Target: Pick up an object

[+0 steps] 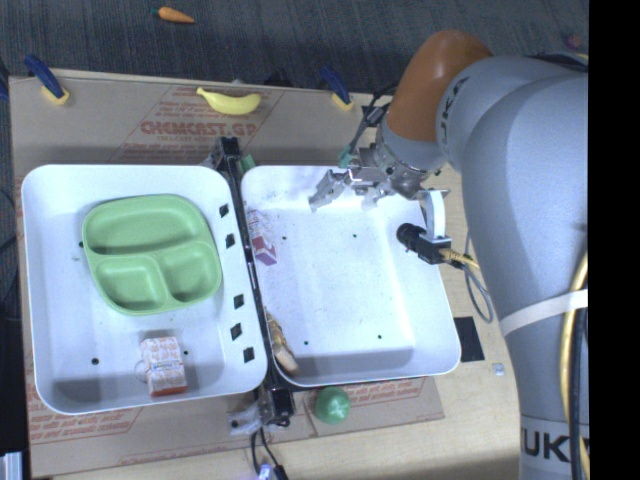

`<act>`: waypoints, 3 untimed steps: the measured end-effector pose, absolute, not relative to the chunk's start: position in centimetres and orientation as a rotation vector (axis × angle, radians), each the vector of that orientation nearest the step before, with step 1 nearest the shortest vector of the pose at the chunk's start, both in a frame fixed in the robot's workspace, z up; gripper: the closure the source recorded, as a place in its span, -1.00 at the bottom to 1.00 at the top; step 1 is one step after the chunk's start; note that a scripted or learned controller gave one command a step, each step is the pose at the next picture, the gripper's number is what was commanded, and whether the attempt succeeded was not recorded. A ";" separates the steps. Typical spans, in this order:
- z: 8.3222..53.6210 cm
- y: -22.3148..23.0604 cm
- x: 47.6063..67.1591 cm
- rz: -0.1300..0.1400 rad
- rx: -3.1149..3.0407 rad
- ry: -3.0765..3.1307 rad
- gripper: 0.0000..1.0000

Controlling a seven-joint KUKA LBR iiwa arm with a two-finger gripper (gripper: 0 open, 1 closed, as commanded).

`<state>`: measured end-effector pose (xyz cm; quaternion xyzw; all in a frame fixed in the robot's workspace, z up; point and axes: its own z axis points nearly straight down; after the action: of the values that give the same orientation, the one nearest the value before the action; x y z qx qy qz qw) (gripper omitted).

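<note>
Grey arm casing with its orange band [440,68] fills the right of the frame and stands nearest the lens; it hides the right wall of the right white bin [340,368].

Left to right:

1. Left white bin [40,268], left half of the frame: a pale green three-compartment plastic tray [150,253] lies in its upper part; a small orange-and-white carton [163,364] lies below it, near the lower wall.
2. Bin divide, centre: a small red-and-white packet [261,238] rests against the left wall of the right bin. A tan, elongated item [281,351] lies at that bin's lower-left corner.
3. Outside the bins: a yellow banana-shaped toy [230,100] at upper centre, a green ball [332,405] at lower centre.
4. Two-finger gripper [325,192], upper centre-right: it sits over the upper edge of the right bin, fingers apparently spread, nothing between them.

Candidate objects in the right bin are the packet and the tan item, both well apart from the gripper.

Probable faults:

- Both candidates hug a wall. A finger may strike the wall or divider on descent, stopping the closure short.
- The packet looks flat, so the fingers may slide over it.
- Closing at the present spot would grasp nothing.
</note>
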<state>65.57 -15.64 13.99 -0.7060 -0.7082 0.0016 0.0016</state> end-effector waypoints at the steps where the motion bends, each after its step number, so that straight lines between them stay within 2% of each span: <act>1: 25.6 -21.2 65.6 0.000 -2.219 -2.227 -1.00; 2: 12.9 -19.4 61.6 0.004 -2.214 -2.224 -1.00; 3: 21.1 -21.1 62.8 0.000 -2.218 -2.226 -1.00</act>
<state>62.77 -21.07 21.11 -0.7059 -0.7083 -0.0001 -0.0006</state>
